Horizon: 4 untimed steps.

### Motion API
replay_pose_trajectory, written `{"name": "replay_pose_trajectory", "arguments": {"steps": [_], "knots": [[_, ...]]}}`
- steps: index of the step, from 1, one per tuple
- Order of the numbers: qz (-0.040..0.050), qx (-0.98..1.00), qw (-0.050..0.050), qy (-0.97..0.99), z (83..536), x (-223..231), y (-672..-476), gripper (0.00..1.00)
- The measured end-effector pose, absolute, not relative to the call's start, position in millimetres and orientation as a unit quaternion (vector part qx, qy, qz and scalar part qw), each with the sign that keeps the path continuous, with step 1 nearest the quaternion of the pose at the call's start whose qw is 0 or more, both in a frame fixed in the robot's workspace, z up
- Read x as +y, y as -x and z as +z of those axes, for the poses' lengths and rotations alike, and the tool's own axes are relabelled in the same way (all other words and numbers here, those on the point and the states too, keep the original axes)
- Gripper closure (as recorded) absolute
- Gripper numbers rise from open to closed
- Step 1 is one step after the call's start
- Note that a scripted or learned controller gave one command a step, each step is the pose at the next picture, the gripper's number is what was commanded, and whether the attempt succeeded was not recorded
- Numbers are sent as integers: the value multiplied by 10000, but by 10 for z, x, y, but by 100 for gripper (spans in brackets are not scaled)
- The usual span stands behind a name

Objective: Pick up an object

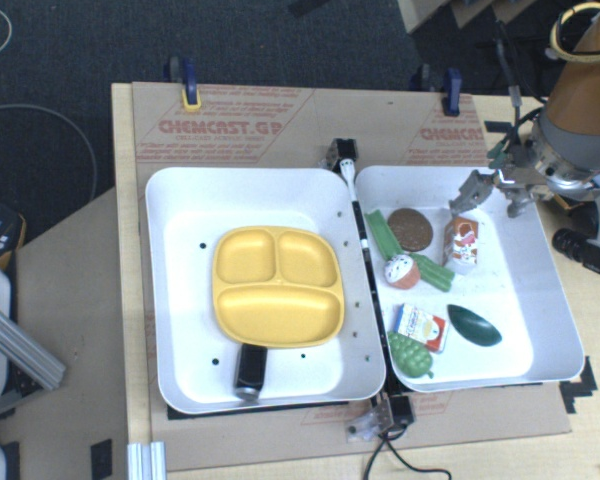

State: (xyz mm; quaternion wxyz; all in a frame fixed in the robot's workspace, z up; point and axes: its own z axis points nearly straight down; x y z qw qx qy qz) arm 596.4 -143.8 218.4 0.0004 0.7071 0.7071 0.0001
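Gripper [472, 193] over right bin's [540, 268] upper edge; finger state: cannot tell. Nearest pick: small red carton [462, 242], just below and slightly left, long axis roughly vertical in view.

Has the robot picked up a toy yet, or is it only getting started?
Only getting started. Nothing looks done: the brown disc, red carton, dark green leaf and green grapes all lie in the right bin, and the yellow tray lies in the left bin. In hand: the gripper sits above the red carton, holding nothing. Left: grab and lift a toy.
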Motion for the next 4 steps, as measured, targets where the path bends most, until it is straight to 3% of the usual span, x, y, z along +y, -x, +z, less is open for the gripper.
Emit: {"name": "replay_pose_trajectory", "arguments": {"steps": [1,2,3,4], "knots": [[12,7096,-17,-7046,2809,-710,-5219,0],[5,7076,-1,-7066,2879,-751,-5249,100],[-20,7096,-49,-7046,2455,-11,-4765,100],[-20,7093,-39,-7049,2061,523,-4778,100]]}}
